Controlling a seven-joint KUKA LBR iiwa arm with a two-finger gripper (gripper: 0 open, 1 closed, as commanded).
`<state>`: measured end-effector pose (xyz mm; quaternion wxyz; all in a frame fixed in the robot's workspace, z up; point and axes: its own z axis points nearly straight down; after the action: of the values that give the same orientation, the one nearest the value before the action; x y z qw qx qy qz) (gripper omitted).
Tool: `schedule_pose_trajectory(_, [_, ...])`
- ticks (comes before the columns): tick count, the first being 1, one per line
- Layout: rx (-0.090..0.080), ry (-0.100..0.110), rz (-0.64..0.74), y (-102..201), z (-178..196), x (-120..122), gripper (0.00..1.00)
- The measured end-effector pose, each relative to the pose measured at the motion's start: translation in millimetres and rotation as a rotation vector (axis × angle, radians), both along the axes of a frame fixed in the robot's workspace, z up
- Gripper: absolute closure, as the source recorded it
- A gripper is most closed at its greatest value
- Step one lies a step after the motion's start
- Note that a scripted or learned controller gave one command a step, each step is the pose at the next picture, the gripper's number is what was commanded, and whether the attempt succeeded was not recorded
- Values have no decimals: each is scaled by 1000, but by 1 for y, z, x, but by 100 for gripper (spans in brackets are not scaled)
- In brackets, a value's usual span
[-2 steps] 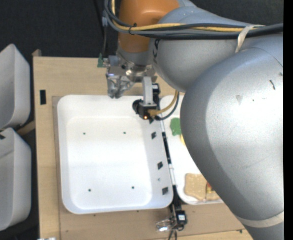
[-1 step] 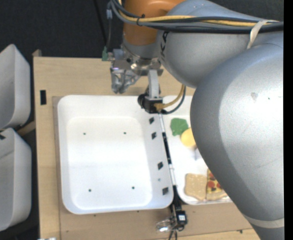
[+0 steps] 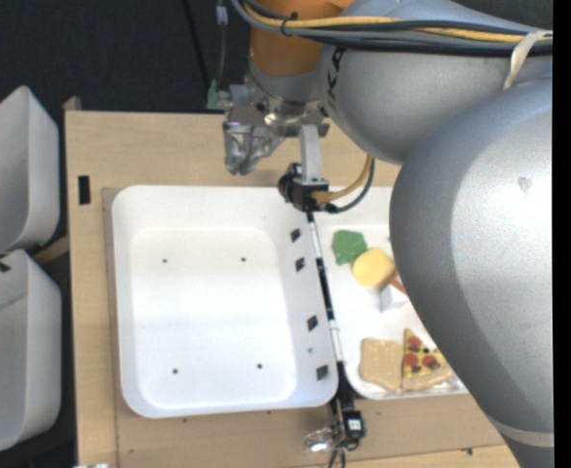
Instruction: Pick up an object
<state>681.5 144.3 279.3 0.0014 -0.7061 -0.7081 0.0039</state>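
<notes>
The gripper (image 3: 245,154) is hanging over the counter (image 3: 149,144) behind the left bin (image 3: 208,398); I cannot tell its state. In the right bin (image 3: 359,390), the lemon (image 3: 372,267) is lying beside a leaf (image 3: 348,246) and is looking light, smooth and rounded, likely best pinched across its middle.

Even, bright light is falling from above, washing out the left bin (image 3: 208,305) near its rim. The arm (image 3: 480,193), close to the lens, is looking soft and casting faint shade over the right bin (image 3: 383,383).
</notes>
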Motion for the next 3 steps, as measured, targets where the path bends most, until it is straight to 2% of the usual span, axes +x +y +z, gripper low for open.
schedule_pose_trajectory(2, [1, 0, -1, -29, 89, 1, 100])
schedule_pose_trajectory(3, [0, -23, -7, -86, 245, 9, 100])
